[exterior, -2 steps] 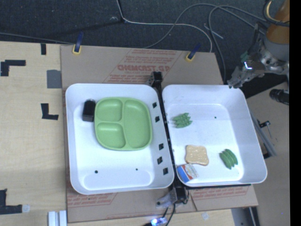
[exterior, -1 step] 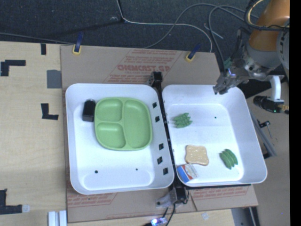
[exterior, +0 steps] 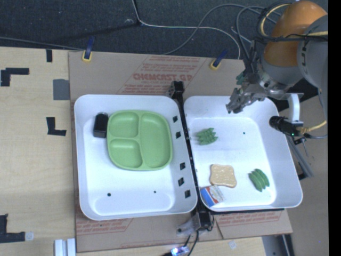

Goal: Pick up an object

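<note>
Grey-armed, the gripper (exterior: 234, 106) hangs over the right bin (exterior: 277, 159) near its far edge, fingers closed on nothing, well apart from the green broccoli (exterior: 206, 136) lying toward the bin's left wall.

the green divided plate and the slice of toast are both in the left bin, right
Not quite. The green divided plate is in the left bin, but the slice of toast lies in the right bin, as the camera view shows.
</note>
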Tool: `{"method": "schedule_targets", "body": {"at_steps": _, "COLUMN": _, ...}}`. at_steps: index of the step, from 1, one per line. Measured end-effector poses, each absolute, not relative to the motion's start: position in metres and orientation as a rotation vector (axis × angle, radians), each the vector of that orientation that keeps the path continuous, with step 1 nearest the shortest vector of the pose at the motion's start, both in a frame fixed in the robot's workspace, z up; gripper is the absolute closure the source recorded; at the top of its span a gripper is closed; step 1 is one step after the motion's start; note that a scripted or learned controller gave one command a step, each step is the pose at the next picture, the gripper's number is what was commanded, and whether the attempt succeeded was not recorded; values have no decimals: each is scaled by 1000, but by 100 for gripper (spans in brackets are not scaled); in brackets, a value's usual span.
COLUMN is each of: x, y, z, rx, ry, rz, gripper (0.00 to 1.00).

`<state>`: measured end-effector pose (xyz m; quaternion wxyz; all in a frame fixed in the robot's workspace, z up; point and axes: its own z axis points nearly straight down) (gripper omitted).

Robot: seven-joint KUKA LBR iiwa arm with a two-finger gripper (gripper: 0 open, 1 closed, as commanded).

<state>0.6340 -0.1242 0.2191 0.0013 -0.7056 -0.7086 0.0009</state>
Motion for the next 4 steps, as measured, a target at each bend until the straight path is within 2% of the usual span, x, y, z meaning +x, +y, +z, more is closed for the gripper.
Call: {"method": "schedule_targets", "body": {"at_steps": 4, "x": 591, "y": 75, "z": 203, "rx": -2212, "ry": -2227, "rz": 2, "gripper": 100}}
